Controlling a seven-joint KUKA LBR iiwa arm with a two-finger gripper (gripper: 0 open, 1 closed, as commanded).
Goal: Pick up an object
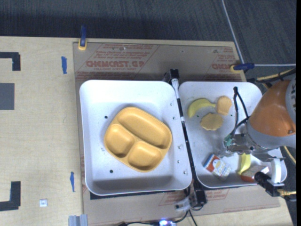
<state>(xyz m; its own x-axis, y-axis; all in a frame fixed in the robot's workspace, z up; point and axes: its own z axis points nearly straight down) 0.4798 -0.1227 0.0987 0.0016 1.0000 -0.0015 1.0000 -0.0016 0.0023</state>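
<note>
The right bin [202, 180] holds several small items. A yellow banana-shaped piece [200, 106] lies at its far left, with a tan round piece [224, 104] beside it and a flat tan disc [211, 121] just below. Near the front lie a red, white and blue packet [217, 165] and a small yellow piece [244, 163]. My gripper [233, 145] hangs low over the bin's right half, just above and between the packet and the yellow piece. The wrist hides its tips.
The left bin [94, 98] holds a large yellow divided tray [137, 138]. The arm's orange band [273, 114] and grey body cover the right bin's right side. A cable [240, 107] loops over that bin. A dark bar [181, 126] separates the bins.
</note>
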